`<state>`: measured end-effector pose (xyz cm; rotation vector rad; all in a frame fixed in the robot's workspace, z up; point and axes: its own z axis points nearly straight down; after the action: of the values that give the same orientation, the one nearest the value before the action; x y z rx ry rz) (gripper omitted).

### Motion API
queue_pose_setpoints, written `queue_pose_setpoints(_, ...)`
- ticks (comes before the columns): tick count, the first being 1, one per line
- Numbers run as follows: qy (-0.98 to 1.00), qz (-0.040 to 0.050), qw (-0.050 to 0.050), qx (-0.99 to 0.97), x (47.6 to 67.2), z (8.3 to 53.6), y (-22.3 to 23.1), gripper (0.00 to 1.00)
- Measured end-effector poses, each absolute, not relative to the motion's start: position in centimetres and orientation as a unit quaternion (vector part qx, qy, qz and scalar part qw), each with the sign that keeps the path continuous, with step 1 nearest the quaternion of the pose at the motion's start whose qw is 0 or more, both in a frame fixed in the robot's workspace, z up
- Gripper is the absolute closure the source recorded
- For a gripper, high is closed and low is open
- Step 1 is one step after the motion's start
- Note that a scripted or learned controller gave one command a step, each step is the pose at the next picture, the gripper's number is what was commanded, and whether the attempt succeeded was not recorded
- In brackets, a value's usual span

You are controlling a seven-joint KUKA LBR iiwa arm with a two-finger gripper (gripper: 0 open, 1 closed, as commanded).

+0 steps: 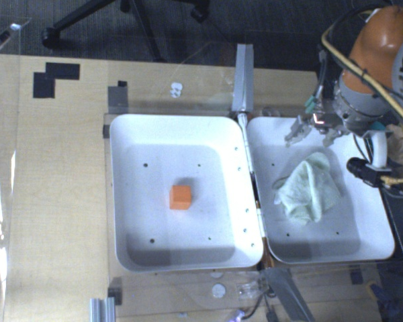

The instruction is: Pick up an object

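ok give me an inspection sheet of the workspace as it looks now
surface: wooden bench bearing two white bins, left bin and right bin, side by side
job's things: orange block in left bin; crumpled pale cloth in right bin
clutter: nothing seen in the bins
grippers: gripper above right bin's far side, fingers spread, holding nothing
cables: yellowish hose looping along the arm
surroundings: black chair base on dark carpet

Office chair base (131,5) on dark carpet; black tape marks (54,79) on wooden bench (47,200)

Grey arm (379,79), orange band, yellow cables
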<state>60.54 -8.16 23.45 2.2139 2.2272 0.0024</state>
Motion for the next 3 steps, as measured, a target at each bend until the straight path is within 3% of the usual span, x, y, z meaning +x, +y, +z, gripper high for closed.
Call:
queue_pose_setpoints(1,0.799,0.0008,0.001,0.601,61.1,12.3,-9.9,0.0)
queue_pose_setpoints(2,0.856,0.0016,0.003,0.516,59.2,17.6,-10.6,0.0)
queue_pose_setpoints(3,0.828,0.0018,0.003,0.56,59.4,9.6,-10.8,0.0)
